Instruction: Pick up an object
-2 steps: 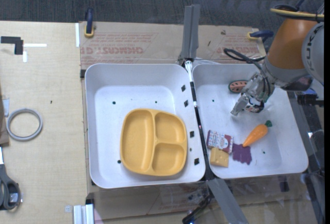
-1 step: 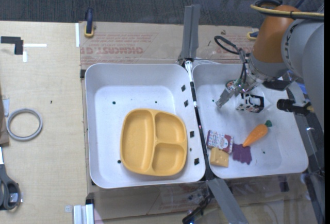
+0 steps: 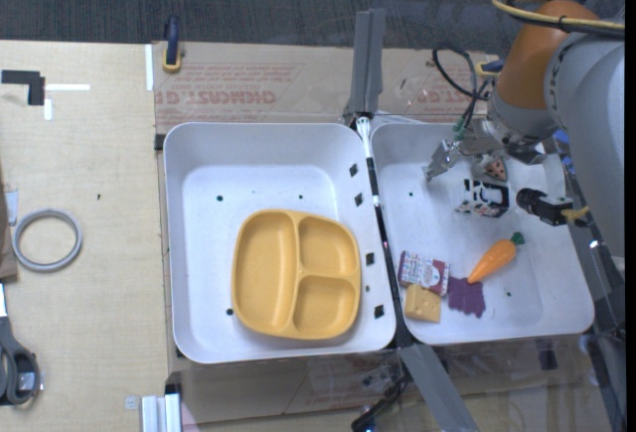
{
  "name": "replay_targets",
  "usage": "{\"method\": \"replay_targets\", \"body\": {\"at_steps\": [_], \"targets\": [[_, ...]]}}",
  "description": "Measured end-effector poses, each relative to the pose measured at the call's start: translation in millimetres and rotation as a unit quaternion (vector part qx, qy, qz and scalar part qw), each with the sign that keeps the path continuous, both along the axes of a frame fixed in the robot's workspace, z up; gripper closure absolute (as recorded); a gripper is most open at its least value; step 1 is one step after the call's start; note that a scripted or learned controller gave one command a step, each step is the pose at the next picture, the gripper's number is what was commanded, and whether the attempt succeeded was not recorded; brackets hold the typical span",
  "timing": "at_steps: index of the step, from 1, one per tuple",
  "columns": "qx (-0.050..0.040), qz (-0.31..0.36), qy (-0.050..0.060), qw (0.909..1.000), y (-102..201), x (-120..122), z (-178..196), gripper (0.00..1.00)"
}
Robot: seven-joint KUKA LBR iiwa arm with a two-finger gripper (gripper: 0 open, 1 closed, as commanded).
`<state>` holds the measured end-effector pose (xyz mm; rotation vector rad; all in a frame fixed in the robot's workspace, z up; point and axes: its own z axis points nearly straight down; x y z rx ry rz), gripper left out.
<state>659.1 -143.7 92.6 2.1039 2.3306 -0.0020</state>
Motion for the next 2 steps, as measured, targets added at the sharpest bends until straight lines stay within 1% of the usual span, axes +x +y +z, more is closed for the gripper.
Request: {"method": "replay_targets", "body": {"at_steps": [1,2], "targets": [[0.0058,0.085,-0.002,0.9963,-50.8,-42.3,1.1,0.00],[0.0011,-0.054,-0.001,0.9986,-67.5,-38.7,0.4,0.00]]}}
